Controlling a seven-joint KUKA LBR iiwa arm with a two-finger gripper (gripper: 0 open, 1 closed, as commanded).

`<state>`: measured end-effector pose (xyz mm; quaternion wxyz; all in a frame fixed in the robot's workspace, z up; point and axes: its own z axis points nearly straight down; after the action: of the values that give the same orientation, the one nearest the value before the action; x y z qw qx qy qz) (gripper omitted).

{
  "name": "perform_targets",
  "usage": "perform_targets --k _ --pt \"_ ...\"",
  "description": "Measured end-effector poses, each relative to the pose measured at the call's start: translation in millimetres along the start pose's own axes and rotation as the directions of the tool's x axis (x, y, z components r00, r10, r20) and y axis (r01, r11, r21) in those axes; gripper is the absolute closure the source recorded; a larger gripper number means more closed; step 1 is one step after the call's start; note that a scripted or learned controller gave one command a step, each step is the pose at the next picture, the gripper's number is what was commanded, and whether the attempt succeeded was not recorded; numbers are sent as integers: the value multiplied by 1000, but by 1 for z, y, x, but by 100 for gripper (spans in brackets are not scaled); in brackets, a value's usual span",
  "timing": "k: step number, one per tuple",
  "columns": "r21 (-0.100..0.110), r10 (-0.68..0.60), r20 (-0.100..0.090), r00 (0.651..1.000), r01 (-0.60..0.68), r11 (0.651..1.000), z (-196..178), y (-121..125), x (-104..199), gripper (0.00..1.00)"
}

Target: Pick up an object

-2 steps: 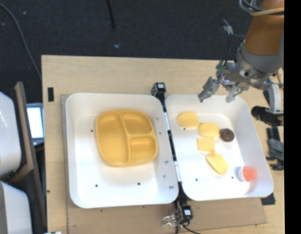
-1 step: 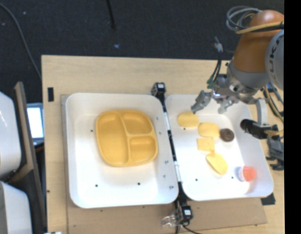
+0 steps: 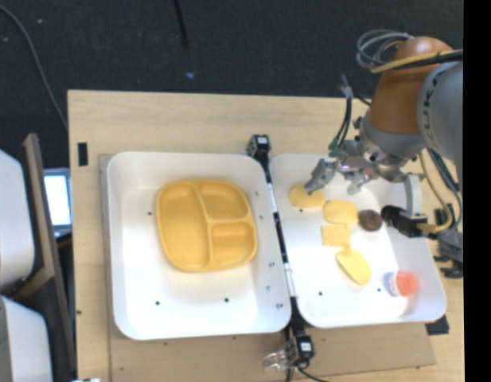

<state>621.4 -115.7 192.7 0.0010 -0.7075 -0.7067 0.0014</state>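
Several small items lie in the right bin (image 3: 340, 309): a pale yellow disc (image 3: 306, 198) near its upper left, a yellow round piece (image 3: 340, 211), a yellow square slice (image 3: 335, 235), a yellow wedge (image 3: 354, 267), a dark brown round piece (image 3: 371, 220) and a small orange-red object (image 3: 405, 283). My gripper (image 3: 338, 179) hangs over the bin's far edge, open, its two grey fingers spread just above the yellow disc and round piece. Nothing sits between them.
The left bin (image 3: 126, 293) holds a yellow divided tray (image 3: 205, 224). A black clip (image 3: 259, 144) sits at the far end of the ridge between the bins. Cables run along the right side of the bench.
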Motion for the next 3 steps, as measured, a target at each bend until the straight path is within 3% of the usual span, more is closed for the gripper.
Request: perform_targets --k 1,2,3 --pt "1 0 -1 1000 0 1000 60 -2 7 0" --pt "-6 1 -1 1000 -1 1000 46 0 6 100" --pt "-9 -2 0 1000 2 1000 -10 2 16 100"
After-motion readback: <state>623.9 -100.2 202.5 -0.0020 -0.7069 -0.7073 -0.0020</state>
